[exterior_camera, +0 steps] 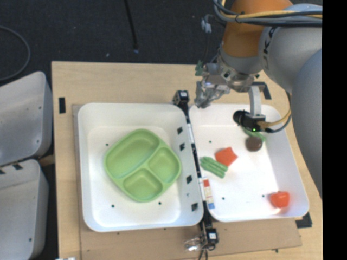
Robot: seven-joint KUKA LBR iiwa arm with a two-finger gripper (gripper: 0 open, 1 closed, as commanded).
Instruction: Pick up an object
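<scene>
Since the task names no single item, four candidates are listed, all in the right bin (244, 188).
- Item 1: orange-red chunk (226, 156), near bin centre. Probably light, stiff, smooth plastic; take across its narrower sides.
- Item 2: green ridged piece (214, 167), just beside item 1 at its 8 o'clock. The ridges should aid grip; take across the short width.
- Item 3: small brown lump (254, 143), at 2 o'clock. Rounded, so it may roll.
- Item 4: orange-red block (280, 199), at 5 o'clock. The corner wall may crowd a grasp.
- Gripper (207, 95): over the 11 o'clock corner; whether it is open or closed cannot be told.
- Left bin (97, 199): green divided plate (142, 165), broad and shallow, likely a poor hold.
</scene>
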